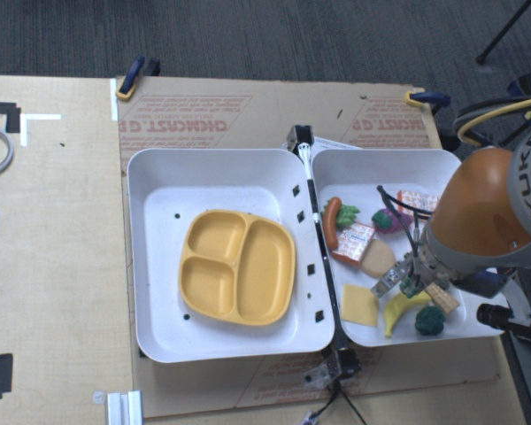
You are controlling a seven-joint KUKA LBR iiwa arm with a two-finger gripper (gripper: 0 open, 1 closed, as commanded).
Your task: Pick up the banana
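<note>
The banana (396, 312) is a small yellow curved piece lying near the front of the right bin (398, 162). It rests between a yellow cheese wedge (360, 305) and a green broccoli piece (429, 321). My gripper (411, 282) hangs low just above the banana's upper end, under the orange band of the arm (482, 211). The arm hides part of the bin's right side.
The left bin (150, 237) holds a yellow divided plate (239, 266). Packed into the right bin are a red sausage (332, 222), a red-and-white packet (355, 243), a tan bread piece (378, 258), a purple and green item (388, 221) and a brown block (443, 298).
</note>
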